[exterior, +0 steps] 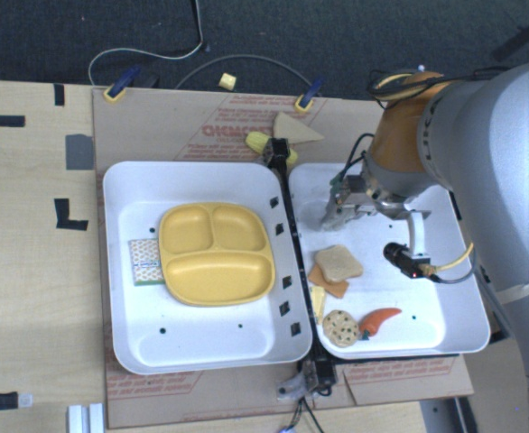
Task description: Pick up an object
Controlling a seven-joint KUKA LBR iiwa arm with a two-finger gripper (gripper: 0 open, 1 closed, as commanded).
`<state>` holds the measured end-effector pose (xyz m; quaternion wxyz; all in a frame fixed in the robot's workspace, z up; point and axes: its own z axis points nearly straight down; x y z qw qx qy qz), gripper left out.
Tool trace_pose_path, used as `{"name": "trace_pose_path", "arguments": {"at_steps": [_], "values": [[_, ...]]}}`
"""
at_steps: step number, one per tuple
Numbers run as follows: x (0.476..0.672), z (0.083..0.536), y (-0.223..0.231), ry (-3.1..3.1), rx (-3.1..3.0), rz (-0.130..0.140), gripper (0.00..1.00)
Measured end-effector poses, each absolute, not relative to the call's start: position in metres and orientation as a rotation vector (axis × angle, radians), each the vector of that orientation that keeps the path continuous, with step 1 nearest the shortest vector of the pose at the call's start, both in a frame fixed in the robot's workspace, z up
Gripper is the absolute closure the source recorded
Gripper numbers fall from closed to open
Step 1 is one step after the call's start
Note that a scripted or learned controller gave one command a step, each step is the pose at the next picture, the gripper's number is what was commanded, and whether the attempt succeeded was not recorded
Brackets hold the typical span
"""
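Bins sit side by side at mid-frame on a cardboard sheet (246,120). The left bin (129,332) holds a yellow divided plate (218,253), its long axis running left to right, with a small patterned card (144,261) touching its left edge. The right bin (463,327) holds a toast slice (338,262) lying on an orange wedge (329,286) near its left wall, a speckled cookie (340,327) below them, and a carrot (382,318) just right of the cookie, its long axis slanting up to the right, tip upper right. The gripper (341,207) hangs over the bin's upper left, just above the toast, nothing seen between its fingers; whether they are parted or closed cannot be told. The arm (481,152) fills the upper right.
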<state>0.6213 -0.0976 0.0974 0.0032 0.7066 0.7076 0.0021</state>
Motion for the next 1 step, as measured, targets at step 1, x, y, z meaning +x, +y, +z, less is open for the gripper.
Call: {"name": "trace_pose_path", "arguments": {"at_steps": [1], "values": [[0.6209, 0.0965, -0.0976, 2.219, 2.216, 0.006, 0.0]]}}
